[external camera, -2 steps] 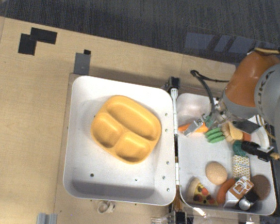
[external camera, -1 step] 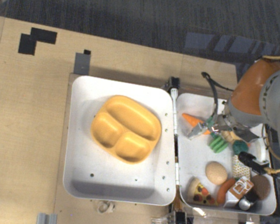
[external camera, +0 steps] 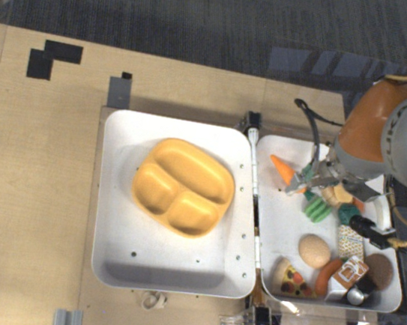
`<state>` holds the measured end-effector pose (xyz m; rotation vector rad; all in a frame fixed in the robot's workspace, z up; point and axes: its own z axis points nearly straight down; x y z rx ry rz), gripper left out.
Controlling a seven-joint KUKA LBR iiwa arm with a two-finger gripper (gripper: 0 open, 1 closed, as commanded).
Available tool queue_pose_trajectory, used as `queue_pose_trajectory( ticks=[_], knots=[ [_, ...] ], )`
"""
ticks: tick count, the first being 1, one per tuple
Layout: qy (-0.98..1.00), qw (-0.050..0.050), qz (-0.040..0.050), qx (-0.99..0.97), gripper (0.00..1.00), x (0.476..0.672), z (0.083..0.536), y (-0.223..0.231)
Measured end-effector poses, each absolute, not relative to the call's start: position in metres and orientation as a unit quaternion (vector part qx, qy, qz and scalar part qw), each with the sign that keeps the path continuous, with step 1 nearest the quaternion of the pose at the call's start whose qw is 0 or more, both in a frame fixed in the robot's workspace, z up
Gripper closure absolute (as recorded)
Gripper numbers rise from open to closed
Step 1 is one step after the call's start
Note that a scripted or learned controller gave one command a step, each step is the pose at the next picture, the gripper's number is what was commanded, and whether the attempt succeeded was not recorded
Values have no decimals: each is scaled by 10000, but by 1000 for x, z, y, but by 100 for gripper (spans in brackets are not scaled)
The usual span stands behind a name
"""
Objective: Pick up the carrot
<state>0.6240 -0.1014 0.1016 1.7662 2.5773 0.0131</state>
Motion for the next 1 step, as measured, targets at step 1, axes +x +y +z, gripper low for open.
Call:
queue_pose_trajectory(
  ticks=[1],
  knots=[
    [7294,39,39,6840,100,639,188,-27]
  ],
)
